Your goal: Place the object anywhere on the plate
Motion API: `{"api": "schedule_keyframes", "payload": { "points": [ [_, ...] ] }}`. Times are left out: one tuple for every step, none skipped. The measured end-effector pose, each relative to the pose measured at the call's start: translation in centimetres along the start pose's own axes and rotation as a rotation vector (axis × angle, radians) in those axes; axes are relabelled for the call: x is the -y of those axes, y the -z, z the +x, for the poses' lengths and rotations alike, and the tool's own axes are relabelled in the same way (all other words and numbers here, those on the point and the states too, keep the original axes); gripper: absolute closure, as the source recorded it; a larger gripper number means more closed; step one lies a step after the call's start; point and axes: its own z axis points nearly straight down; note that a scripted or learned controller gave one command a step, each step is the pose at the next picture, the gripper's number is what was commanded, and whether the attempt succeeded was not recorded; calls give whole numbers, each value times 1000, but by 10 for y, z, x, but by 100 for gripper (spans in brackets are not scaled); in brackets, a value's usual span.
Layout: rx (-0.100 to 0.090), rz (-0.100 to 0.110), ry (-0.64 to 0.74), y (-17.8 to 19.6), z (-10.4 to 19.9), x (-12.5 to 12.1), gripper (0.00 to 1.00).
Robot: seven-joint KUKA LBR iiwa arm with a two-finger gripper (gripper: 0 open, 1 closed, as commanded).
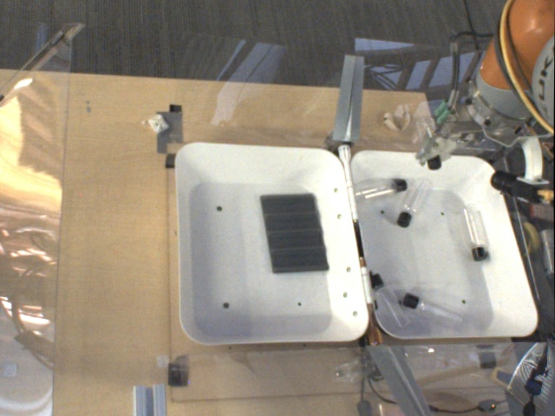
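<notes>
A dark grey ribbed plate (295,232) lies flat in the middle of the left white bin (199,258). Several clear tubes with black caps lie in the right bin (512,306): one near its far left (380,189), one just right of it (413,203), one at the right (474,229) and one near the front (427,305). My gripper (432,152) hangs over the far edge of the right bin, well right of the plate. A small black tip shows at its lower end; whether that is a tube's cap is too small to tell.
A metal divider post (349,102) stands behind the seam between the bins. The grey arm with its orange band (520,33) and cables fills the upper right. A small black bracket (170,133) sits on the wooden bench by the left bin's far corner.
</notes>
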Motion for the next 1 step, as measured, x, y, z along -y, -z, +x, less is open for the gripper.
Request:
{"api": "schedule_keyframes", "payload": {
  "points": [
    [0, -1, 135, 13, 52, -7, 100]
  ]
}}
